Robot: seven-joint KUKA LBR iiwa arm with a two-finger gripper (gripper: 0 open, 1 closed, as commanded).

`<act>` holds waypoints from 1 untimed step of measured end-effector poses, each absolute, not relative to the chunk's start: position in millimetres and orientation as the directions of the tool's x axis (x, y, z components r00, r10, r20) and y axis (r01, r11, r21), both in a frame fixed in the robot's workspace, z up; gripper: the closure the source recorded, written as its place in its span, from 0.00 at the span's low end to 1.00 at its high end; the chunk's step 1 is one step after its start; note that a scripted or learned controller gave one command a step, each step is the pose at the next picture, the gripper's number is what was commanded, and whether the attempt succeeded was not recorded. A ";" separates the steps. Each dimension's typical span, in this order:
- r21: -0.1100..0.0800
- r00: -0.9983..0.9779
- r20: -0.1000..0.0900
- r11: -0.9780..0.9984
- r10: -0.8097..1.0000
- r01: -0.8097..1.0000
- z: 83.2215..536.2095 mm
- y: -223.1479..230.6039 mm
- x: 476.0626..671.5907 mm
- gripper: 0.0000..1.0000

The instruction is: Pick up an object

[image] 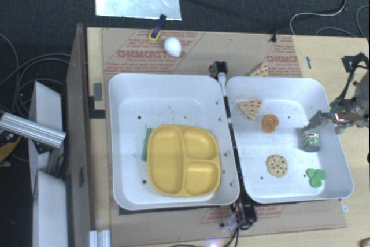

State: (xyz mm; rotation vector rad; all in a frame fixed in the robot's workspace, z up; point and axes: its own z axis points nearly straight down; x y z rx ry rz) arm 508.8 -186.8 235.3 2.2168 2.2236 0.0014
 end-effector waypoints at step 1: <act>-0.004 -0.002 0.003 0.002 1.000 1.000 159.4 -167.5 497.3 0.00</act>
